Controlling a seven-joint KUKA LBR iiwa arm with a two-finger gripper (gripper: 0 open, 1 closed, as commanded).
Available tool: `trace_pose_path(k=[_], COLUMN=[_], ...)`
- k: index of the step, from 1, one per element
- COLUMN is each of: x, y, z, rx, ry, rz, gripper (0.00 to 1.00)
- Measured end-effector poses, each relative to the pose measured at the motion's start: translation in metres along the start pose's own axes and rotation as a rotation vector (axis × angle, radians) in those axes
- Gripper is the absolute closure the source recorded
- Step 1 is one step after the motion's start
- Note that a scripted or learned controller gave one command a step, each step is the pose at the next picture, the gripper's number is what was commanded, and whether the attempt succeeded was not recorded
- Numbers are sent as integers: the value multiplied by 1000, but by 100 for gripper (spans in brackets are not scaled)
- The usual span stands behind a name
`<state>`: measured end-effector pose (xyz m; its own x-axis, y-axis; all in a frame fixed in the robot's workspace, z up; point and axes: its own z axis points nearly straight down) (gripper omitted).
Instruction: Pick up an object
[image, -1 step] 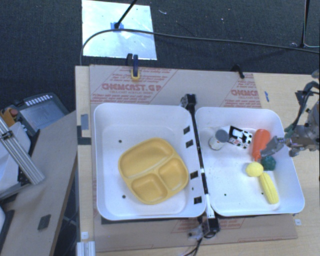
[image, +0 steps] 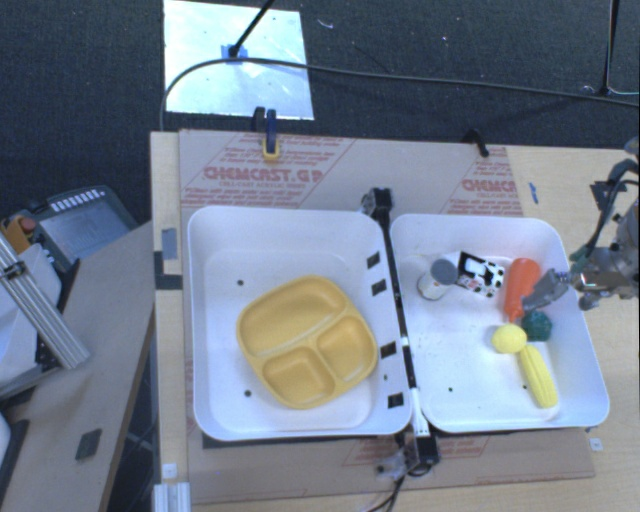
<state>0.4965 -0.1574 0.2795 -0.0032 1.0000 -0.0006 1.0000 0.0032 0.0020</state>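
The jaws hang over the right bin's right side, and whether they are open or closed cannot be told. Just left of them stands an orange carrot; just below them sits a dark green piece, with a yellow lemon and a corn cob further down. Farther left lie a black-and-white block and a small can. Well to the left, a yellow divided tray rests in the left bin.
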Motion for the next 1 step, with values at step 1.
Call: trace_pose_path(k=[1], x=[1], y=[-8], z=[58], rx=[4], ry=[1], rz=[2], gripper=[0])
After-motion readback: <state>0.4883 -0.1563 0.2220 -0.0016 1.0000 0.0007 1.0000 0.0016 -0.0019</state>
